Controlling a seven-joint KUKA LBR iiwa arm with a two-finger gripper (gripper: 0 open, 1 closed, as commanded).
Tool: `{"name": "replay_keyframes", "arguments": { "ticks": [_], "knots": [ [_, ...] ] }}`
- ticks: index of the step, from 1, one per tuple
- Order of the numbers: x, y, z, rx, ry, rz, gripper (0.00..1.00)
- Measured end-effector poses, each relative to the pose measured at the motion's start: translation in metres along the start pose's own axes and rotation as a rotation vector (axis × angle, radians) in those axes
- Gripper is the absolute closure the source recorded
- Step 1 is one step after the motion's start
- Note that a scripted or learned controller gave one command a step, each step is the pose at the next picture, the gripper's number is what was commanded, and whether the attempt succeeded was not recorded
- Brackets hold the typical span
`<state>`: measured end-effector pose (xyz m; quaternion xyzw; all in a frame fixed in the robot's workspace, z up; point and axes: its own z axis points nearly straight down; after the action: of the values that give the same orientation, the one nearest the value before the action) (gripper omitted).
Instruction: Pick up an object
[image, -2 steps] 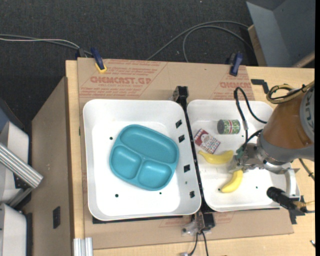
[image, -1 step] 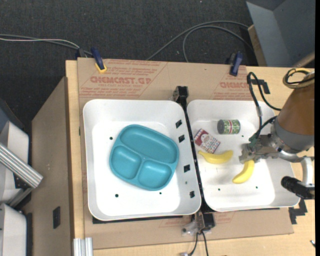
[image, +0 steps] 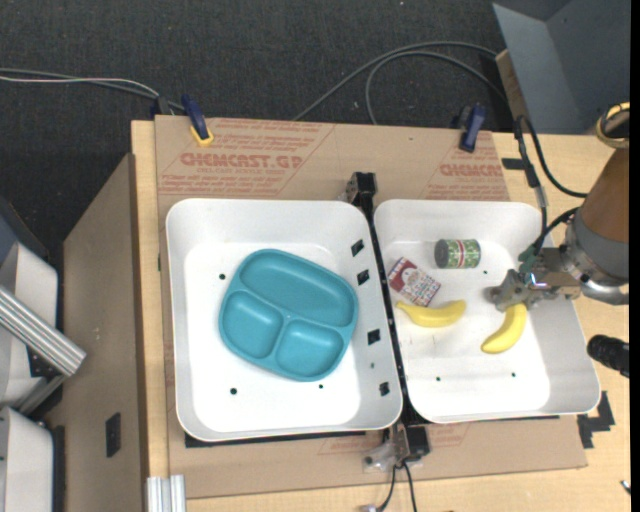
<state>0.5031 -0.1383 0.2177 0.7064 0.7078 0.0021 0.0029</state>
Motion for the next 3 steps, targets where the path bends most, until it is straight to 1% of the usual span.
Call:
{"name": "replay_keyframes", "arguments": {
  "ticks": [1, 2, 3],
  "knots": [
    [0.002, 0.007, -0.063, -0.001, 0.0, -0.001, 1.0],
    [0.047, 0.021, -0.061, 0.005, 0.002, -0.004, 1.0],
    [0.092, 0.037, -0.056, 0.006, 0.003, -0.004, 1.0]
  ]
}}
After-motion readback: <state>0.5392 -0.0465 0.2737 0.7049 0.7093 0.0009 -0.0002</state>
